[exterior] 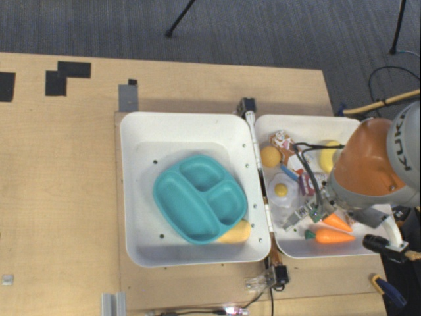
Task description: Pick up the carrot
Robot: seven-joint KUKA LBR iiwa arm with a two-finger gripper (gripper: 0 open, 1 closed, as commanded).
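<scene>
The carrot (334, 236) is orange with a small green tip and lies along the front wall of the right bin (329, 252). A second orange wedge-shaped piece (338, 221) rests just behind it. My gripper (306, 213) hangs low in the right bin, just left of and slightly behind the carrot, close to its green end. The grey wrist and its orange band (368, 160) cover the right half of that bin. Nothing shows as held.
The left bin (141, 176) holds a teal divided plate (199, 197) with a yellow piece (235, 232) at its front right corner. Left of the arm in the right bin lie an orange ball (270, 155), a fried-egg toy (281, 191), a yellow fruit (331, 151) and small mixed toys (293, 173).
</scene>
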